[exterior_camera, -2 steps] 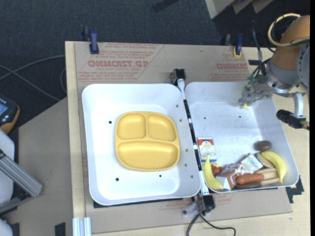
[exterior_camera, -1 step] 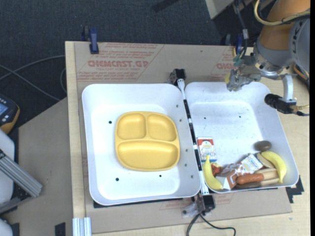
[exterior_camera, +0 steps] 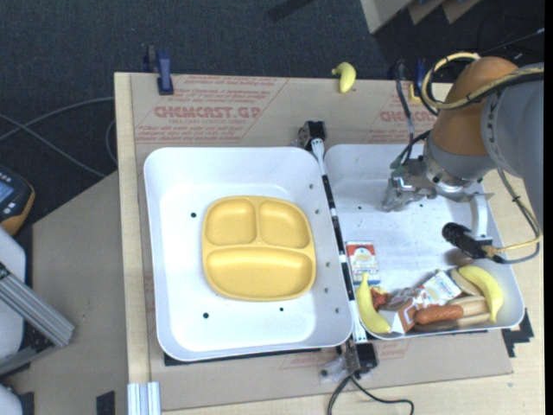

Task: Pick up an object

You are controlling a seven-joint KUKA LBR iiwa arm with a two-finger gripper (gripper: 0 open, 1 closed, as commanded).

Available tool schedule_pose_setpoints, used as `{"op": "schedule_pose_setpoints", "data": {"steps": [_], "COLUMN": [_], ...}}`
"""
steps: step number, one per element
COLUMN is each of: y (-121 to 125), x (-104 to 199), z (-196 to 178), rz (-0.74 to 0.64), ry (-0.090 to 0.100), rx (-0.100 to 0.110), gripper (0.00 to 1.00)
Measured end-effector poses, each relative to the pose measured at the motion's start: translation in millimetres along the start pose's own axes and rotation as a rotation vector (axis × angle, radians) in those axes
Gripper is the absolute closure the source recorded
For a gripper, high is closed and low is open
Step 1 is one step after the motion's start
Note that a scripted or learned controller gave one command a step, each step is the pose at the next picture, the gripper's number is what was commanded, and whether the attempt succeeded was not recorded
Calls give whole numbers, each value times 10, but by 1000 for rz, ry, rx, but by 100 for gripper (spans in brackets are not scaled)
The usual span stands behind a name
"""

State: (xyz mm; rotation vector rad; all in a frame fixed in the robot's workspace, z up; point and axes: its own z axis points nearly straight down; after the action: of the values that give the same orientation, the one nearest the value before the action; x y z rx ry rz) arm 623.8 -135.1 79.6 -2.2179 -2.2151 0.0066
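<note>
My gripper (exterior_camera: 399,193) hangs over the upper middle of the right bin (exterior_camera: 363,167), with bare white floor below it. Nothing shows between its fingers. The loose objects lie in the bin's lower part: a small red and white carton (exterior_camera: 360,257), a yellow banana (exterior_camera: 370,308), a second banana (exterior_camera: 486,287), a sausage (exterior_camera: 439,315) and a wrapped snack (exterior_camera: 432,289). All of them lie well below and to the right of the gripper.
The left bin (exterior_camera: 173,188) holds a yellow divided plate (exterior_camera: 257,248). A black clip rail (exterior_camera: 333,223) runs between the two bins. A small yellow banana toy (exterior_camera: 346,77) lies on the bench's far edge. A black cable end (exterior_camera: 467,239) hangs over the right bin.
</note>
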Motion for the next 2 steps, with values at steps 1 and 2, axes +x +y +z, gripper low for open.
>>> {"op": "schedule_pose_setpoints", "data": {"steps": [1,2], "y": [375,-655], "x": [323,221], "z": [-57,-40], "rz": [-5,3], "ry": [-2,0], "rx": [-13,2], "gripper": [100,100]}}
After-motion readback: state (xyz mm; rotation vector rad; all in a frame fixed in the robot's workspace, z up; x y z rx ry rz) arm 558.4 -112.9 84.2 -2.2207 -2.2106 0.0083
